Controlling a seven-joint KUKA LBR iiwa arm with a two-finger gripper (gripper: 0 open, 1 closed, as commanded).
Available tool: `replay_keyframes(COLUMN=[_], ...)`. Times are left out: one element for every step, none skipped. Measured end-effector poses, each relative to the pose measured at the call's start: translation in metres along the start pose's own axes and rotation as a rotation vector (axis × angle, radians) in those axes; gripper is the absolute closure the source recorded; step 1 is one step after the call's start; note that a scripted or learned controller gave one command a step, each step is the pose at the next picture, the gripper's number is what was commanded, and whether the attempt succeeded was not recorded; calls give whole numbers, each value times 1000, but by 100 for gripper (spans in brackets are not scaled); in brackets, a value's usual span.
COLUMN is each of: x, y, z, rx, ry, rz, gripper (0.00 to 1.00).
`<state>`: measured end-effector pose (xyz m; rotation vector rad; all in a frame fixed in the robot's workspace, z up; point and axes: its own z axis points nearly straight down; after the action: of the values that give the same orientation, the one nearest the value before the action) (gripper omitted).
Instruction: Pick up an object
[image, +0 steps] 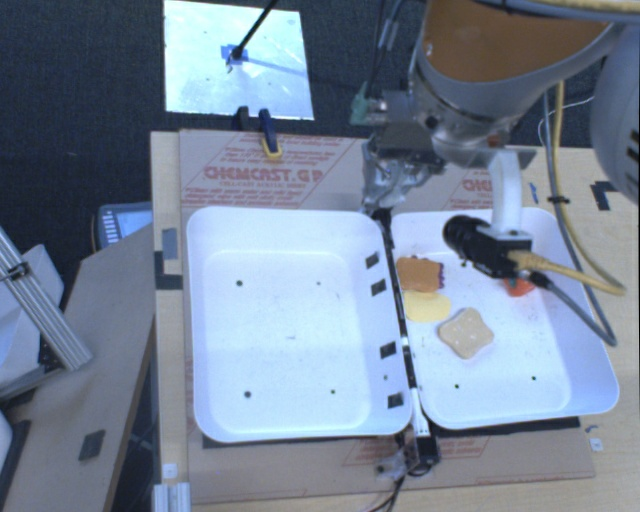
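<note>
Gripper (385, 195) hangs over the back edge between the two bins — can't tell the jaws' state — toast slice (465, 333) in the right bin (560, 390).

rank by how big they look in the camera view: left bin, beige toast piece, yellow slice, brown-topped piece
1. left bin, by far the largest
2. beige toast piece
3. yellow slice and brown-topped piece look about alike; they overlap, so I won't rank them

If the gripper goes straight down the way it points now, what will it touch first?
Probably the raised rim where the two white bins meet, near their far end; the gripper hangs about over it. Depth is unclear, so it may land just inside the right bin, short of the toast-like piece.
</note>
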<state>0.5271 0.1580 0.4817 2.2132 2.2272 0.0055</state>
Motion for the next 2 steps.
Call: replay_keyframes(x=[50,44], y=[34,34], z=[77,-41], rx=[8,-10], ry=[-2,4], rz=[-2,0], gripper=[100,100])
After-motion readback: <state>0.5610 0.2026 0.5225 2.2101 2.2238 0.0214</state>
